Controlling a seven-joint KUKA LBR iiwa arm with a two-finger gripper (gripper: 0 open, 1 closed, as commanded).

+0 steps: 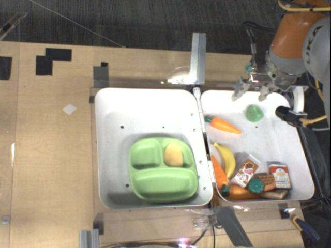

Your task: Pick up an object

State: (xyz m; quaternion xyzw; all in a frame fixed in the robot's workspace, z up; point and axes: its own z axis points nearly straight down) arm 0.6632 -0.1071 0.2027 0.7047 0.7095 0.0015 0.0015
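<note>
We see the arm point(300, 35) cut off at the 2 o'clock edge. The piled packets point(261, 180) at 4 o'clock overlap, their labels too small for us to read.

A robotics lab: a wooden bench point(46, 154) bearing two white bins point(111, 112), cabled arm point(297, 35) overhead.

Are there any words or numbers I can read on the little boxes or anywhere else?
No words can be read.
White box: a picture label, print too blurred.
Red box: a label, too small to read.
Arm: dark marks on the grey cover, cut off at the edge, unreadable.
</note>
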